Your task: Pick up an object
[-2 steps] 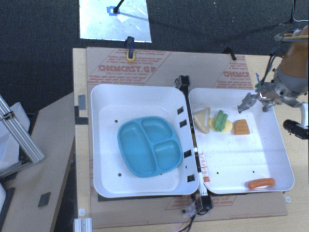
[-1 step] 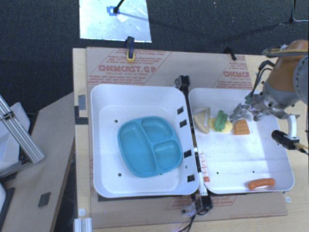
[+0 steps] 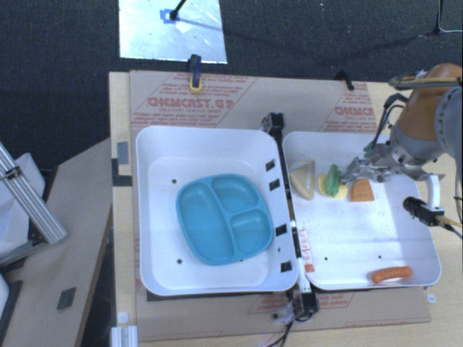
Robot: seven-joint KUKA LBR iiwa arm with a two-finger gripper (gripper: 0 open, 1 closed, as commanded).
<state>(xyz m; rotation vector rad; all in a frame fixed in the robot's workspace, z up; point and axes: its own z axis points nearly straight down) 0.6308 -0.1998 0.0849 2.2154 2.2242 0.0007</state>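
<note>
The green toy [image 3: 332,180] is approached at the right bin's [image 3: 427,266] 11 o'clock; the gripper's [image 3: 359,169] closure cannot be told, so descent is judged next.

You are looking at a robotics lab test bench, not a home. Two shallow white plastic bins [image 3: 210,139] are sitting on a sheet of protective-papered acrylic [image 3: 239,96] printed CHEMCAST GP. Dark carpet [image 3: 58,42] is surrounding the rig, and an aluminium framing rail [image 3: 29,201] is leaning at left.
</note>
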